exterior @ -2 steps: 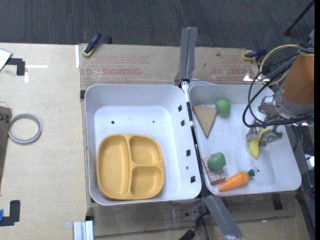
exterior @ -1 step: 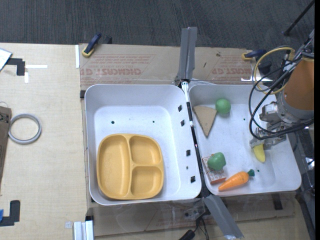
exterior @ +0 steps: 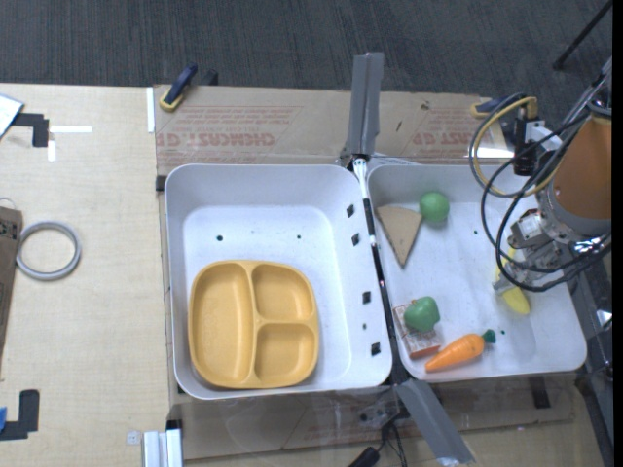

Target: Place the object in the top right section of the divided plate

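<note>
A: Plate (exterior: 255, 323) in left bin (exterior: 195, 202), yellow, three sections, all bare. Top right section around upper right of it, near the bin's middle.

B: Object? Task names none. Right bin (exterior: 458, 261) has green ball (exterior: 434, 206), tan wedge (exterior: 400, 230), green piece on a small block (exterior: 421, 319), carrot (exterior: 456, 351), yellow piece (exterior: 515, 300) by the right wall.

A: Pincer (exterior: 531, 261) low over right side of that bin, just beside the yellow piece. Cables in the way; open or closed, cannot tell. Nothing seen between fingers.

B: Likely target the yellow piece, then. Looks like small plastic toy food: probably light, stiff, smooth, prone to slip. Best pinched across the narrow middle, from above.

A: Tight spot. Touching or nearly touching the right wall, little room for an outer finger. Open floor to its left.

B: Route: lift clear of two rims at the centre divider (exterior: 368, 251), then down. Plenty of free room around the plate on the counter (exterior: 88, 358) side.
</note>
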`<action>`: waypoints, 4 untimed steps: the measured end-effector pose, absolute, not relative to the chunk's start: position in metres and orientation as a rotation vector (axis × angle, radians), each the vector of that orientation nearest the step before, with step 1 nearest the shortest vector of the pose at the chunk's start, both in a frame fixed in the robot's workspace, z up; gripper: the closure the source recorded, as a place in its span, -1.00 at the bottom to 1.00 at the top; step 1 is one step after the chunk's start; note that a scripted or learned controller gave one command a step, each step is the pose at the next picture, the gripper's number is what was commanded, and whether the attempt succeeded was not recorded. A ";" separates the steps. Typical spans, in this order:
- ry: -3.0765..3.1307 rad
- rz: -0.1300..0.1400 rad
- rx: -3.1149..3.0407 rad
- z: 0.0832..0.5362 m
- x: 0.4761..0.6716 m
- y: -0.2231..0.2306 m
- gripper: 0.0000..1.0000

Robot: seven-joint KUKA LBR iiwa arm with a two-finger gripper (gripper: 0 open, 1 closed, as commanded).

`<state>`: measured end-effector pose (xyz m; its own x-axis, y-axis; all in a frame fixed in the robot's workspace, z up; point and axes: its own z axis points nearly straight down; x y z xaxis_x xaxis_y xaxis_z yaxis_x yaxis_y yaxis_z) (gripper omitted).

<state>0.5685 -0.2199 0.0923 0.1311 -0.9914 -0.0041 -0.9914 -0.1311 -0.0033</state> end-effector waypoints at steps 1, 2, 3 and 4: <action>2.072 0.003 -2.347 0.102 0.570 -0.219 1.00; 1.666 0.003 -2.656 0.092 0.586 -0.211 1.00; 1.242 0.010 -2.874 0.091 0.576 -0.202 1.00; 1.086 0.004 -2.928 0.093 0.540 -0.205 1.00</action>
